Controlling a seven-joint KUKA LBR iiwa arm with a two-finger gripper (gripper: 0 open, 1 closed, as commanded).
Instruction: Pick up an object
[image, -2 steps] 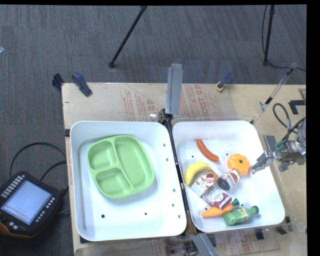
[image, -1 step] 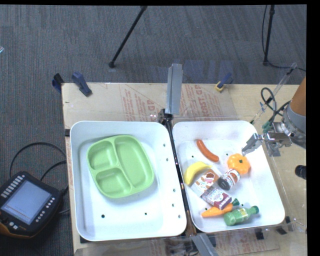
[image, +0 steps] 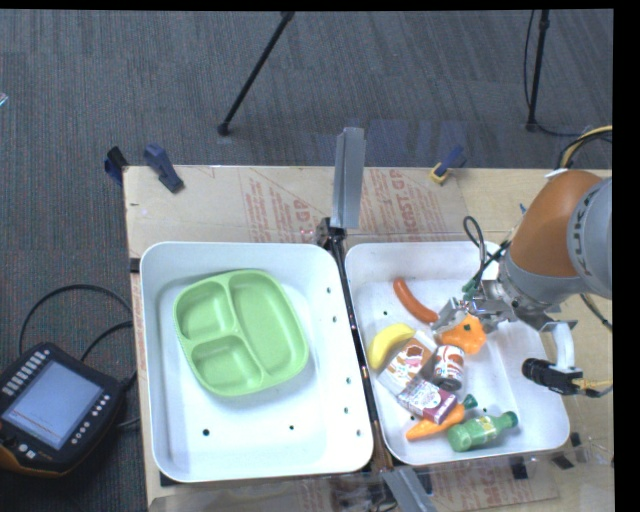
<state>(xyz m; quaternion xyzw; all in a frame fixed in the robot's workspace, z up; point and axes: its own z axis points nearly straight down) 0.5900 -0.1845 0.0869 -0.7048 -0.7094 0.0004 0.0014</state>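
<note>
The right white bin (image: 540, 415) holds several toy foods. Among them are a red sausage (image: 414, 300), a yellow banana (image: 388, 344), an orange piece (image: 466, 336), two small cans (image: 425, 367), a carrot (image: 434, 427) and a green bottle (image: 483, 431). My gripper (image: 480, 306) reaches in from the right and hangs low over the bin's middle. It sits just above and touching the upper edge of the orange piece. The arm's orange band (image: 548, 235) is above it.
The left white bin (image: 160, 420) holds a green divided plate (image: 240, 330). A grey upright post (image: 349, 190) stands at the back between the bins. Blue clamps (image: 163, 167) grip the bench's rear edge. A teach pendant (image: 52, 405) lies on the floor at the left.
</note>
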